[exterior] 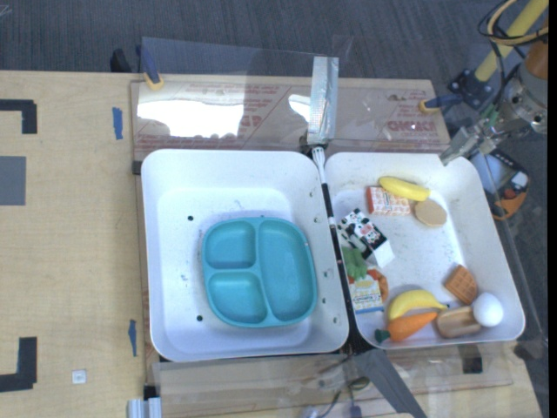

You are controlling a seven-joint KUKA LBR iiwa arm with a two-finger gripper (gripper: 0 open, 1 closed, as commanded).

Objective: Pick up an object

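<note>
Your gripper [461, 146] sits at the upper right, just outside the back corner of the right bin [500, 242], with the arm's wrist hardware and yellow cabling behind it. It's small and blurred there, so you cannot tell its state, and nothing is seen in it. It is over the bin's rim area, well apart from every object.

Pickable items all lie in the right bin. At the back you have a yellow banana [403, 187] touching an orange-and-white packet [387, 203], with a round tan biscuit [430, 213] just beside them. Along the bin's left wall: a black-and-white patterned box [360, 230], then a green-and-white card [357, 259] and a printed packet [367, 293] below it. At the front: a second yellow banana [413, 301] resting against an orange carrot [407, 325], a brown bread piece [456, 322], a white egg [487, 310] touching that bread, and a waffle-textured brown piece [461, 283] just behind.

The left bin [174, 190] holds a teal divided plate [258, 271], three compartments, lying flat. A clear plastic sheet [226, 103] stands behind the bins on the wooden bench [61, 259].
</note>
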